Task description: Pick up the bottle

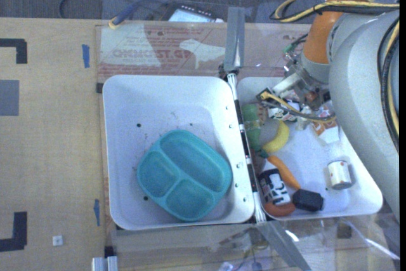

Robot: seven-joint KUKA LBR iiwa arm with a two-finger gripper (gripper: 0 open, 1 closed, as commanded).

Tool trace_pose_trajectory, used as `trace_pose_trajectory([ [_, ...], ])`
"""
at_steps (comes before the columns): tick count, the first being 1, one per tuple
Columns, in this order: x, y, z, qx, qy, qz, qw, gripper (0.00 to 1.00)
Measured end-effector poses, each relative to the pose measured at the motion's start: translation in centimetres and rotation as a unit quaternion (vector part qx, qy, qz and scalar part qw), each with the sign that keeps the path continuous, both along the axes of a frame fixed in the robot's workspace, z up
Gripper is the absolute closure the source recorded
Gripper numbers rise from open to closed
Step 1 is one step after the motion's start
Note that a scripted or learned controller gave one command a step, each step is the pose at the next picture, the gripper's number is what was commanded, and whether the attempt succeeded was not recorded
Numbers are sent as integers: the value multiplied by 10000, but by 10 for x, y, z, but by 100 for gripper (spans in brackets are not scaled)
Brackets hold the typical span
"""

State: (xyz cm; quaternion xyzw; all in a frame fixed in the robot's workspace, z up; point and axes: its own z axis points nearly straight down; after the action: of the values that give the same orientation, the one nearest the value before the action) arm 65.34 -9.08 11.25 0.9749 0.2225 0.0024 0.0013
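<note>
Looming at three o'clock, the grey arm [371, 92] reaches into the right bin [365, 200]. Whether its gripper [279, 105] is open cannot be told. At five o'clock lies the bottle [274, 190], beside a carrot [287, 172]. A teal tray [184, 174] fills the left bin [127, 98].

Even, fairly bright overhead light is falling across the scene, casting only soft, faint shadows. The white bins [120, 98] are looking slightly washed out. Fine detail is blurring softly, with the nearby arm [365, 73] appearing out of focus.
</note>
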Motion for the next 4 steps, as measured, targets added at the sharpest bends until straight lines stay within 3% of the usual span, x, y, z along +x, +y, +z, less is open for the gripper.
trace_pose_trajectory([
  [1, 0, 1, 0, 2, 1, 2, 10000, 0],
  [2, -1, -71, -15, 90, 7, 509, 9987, 0],
  [4, -3, -78, -15, 179, -23, 630, 9979, 0],
])
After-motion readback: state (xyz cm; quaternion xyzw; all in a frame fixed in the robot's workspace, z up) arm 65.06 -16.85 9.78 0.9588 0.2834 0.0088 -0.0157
